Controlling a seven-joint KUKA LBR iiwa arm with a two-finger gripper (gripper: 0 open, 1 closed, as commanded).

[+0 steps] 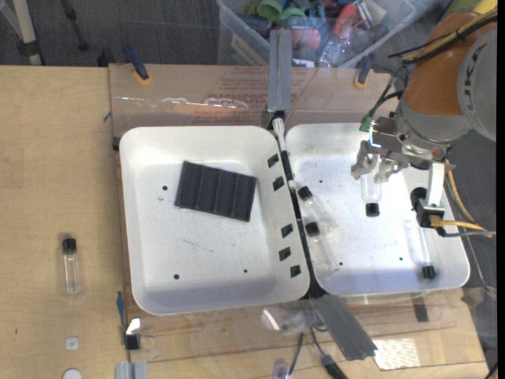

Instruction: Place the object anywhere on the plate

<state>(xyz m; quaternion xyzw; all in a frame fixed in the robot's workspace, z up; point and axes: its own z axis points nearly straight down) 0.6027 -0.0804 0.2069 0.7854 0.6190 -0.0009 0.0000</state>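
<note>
hovering over the right bin point(442, 279), gripper point(372, 166) grasp state cannot be told; judged pick stage. next: carry vial point(371, 197) to plate point(215, 191).

plate point(216, 190): dark, flat, ribbed rectangle, lying slightly tilted in the left bin point(142, 235), nearer its far edge.
object point(370, 194): clear vial with black cap at its lower end, upright in the right bin point(458, 271), near its centre, just beneath the end effector point(374, 166).

- Left bin point(142, 212): dark ridged plate point(216, 190) lies upper-centre; bare floor around it
- Right bin point(347, 267): clear vials point(309, 210) (black-capped) near the divider; middle open
</note>
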